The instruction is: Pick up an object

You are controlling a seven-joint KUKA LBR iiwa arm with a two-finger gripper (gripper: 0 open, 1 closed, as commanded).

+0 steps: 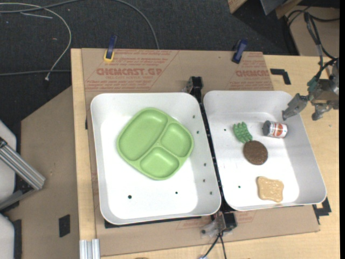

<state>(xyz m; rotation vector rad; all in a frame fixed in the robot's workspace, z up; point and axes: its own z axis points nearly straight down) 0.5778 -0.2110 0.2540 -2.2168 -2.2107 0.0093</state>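
Note:
The right bin (302, 161) holds a small red and white can (275, 129) lying on its side, a green toy vegetable (241, 131), a round brown patty (255, 152) and a tan toast-shaped piece (269, 189). My gripper (305, 110) hangs over the bin's far right corner, just right of and beyond the can. Its two fingers are spread open with nothing between them.
The left bin (108, 188) holds a light green plate (155, 142) with three compartments. Two blue clamps (240, 50) pin the cardboard at the bench's far edge. Cables lie on the dark floor beyond.

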